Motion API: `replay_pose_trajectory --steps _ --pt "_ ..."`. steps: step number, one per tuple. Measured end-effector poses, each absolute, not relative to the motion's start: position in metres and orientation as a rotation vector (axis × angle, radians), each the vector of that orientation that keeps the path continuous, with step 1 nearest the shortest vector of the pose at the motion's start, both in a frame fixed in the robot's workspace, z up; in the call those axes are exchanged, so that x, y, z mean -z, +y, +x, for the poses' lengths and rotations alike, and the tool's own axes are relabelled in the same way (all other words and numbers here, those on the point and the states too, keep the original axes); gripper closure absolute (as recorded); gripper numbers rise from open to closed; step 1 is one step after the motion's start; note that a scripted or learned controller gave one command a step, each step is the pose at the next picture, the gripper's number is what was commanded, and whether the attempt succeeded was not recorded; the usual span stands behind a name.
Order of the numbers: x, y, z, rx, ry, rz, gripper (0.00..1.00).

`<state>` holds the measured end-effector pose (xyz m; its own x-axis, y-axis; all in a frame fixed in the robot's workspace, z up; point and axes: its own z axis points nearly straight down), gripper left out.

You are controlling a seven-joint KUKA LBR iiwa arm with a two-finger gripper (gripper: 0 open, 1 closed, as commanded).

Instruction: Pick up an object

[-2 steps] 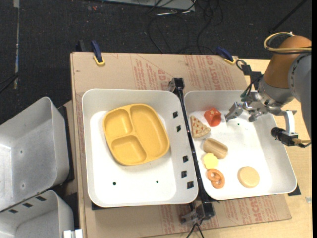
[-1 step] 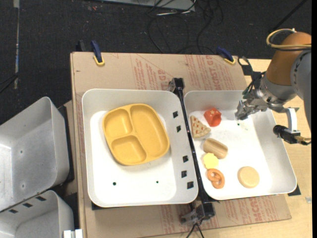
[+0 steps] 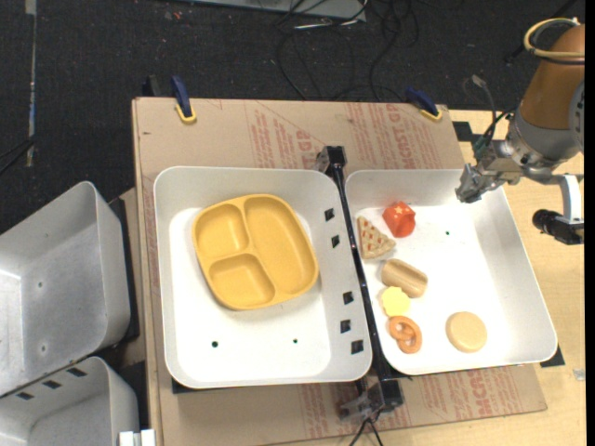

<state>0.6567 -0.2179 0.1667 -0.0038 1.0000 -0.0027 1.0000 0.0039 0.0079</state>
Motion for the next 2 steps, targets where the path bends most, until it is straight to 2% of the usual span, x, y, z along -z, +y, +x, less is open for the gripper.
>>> replay_pose_trajectory --steps 2 --pt "-0.267 -0.210 0.653 -0.005 2.222 2.212 1.00"
